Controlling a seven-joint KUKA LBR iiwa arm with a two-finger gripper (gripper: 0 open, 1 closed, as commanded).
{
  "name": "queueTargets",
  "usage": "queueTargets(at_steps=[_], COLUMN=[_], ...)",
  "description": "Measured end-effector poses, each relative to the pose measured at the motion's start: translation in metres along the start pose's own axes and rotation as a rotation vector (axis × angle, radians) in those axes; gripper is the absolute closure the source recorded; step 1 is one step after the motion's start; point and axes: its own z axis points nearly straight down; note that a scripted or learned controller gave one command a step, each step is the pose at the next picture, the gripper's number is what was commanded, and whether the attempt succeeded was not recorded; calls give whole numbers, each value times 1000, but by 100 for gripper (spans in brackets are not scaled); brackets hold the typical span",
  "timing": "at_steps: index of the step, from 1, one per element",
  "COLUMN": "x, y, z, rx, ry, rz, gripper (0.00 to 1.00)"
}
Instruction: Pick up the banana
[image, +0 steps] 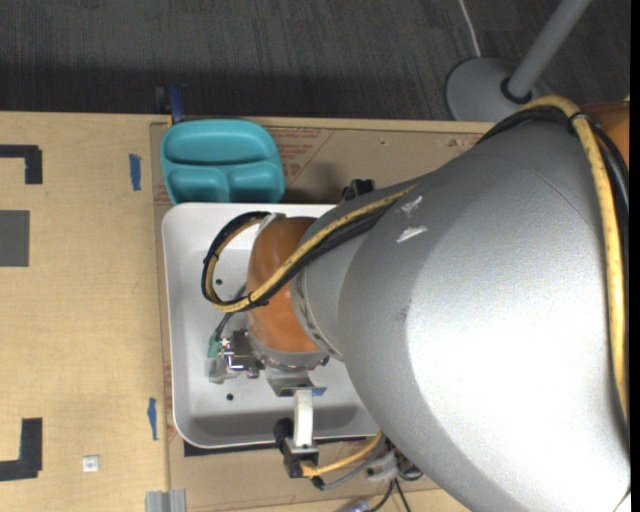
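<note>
The arm hung low over the white bin at centre-left, hiding most of it; I saw no banana from where I stood; how the gripper stood I couldn't tell; the pickup looked unfinished.

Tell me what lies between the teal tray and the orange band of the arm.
In the camera view, the white bin's back rim and a bare strip of its floor, crossed by a looping black and yellow cable, lie between the teal tray and the orange band.
</note>
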Motion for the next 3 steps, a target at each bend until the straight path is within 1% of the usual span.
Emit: queueTargets(at_steps=[1,3], x=[1,2], y=[1,2], z=[-11,-30], rx=[-4,-5], ry=[4,4], rz=[2,5], gripper=[100,100])
